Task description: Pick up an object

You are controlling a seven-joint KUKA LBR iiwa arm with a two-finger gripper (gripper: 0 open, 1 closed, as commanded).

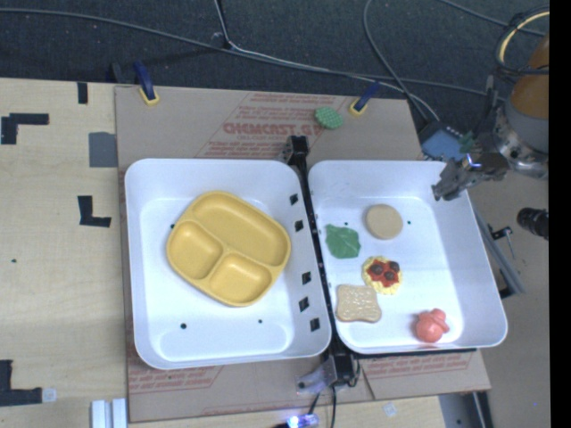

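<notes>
The right bin (464, 266) holds several small toy foods: a tan round cookie (384, 221), a green leafy piece (342, 241), a small pizza-like piece with red dots (383, 275), a toast slice (358, 303) and a red-pink fruit piece (431, 325). My gripper (452, 183) hangs over the right bin's upper right rim, apart from all of them, with nothing visibly between its fingers. The arm comes in from the right edge.
The left bin (152, 239) carries a yellow divided tray (229, 247). A green object (328, 118) lies on the cardboard behind the bins. Cables run across the dark floor at the back. Clamps sit at the cardboard's far corners.
</notes>
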